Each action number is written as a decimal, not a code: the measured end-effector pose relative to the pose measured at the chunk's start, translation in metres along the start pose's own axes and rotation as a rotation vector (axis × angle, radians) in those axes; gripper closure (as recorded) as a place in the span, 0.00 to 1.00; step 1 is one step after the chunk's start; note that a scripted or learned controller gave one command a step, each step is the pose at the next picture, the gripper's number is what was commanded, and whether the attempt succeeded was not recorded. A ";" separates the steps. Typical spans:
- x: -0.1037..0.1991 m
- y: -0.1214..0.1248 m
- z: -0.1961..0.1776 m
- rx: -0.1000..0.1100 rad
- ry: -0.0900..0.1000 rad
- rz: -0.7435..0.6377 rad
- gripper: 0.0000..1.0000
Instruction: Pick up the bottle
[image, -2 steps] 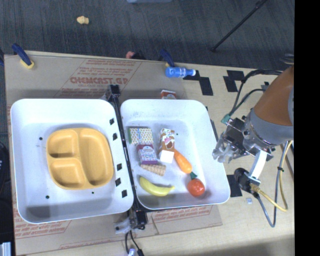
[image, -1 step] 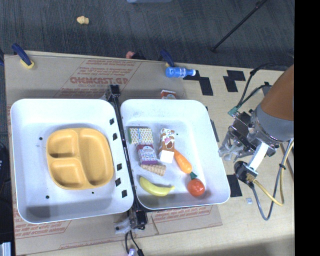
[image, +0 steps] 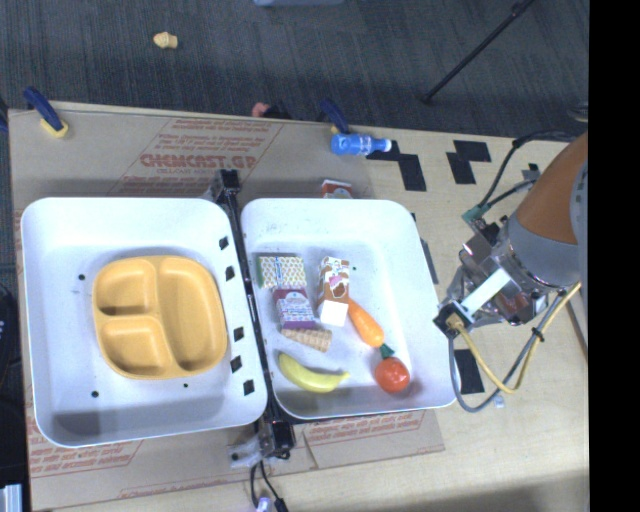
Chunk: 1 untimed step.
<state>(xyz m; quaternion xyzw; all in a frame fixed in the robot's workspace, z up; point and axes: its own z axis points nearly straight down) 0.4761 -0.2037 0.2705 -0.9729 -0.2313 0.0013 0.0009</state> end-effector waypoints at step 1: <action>-0.003 0.006 0.030 0.005 -0.001 0.109 1.00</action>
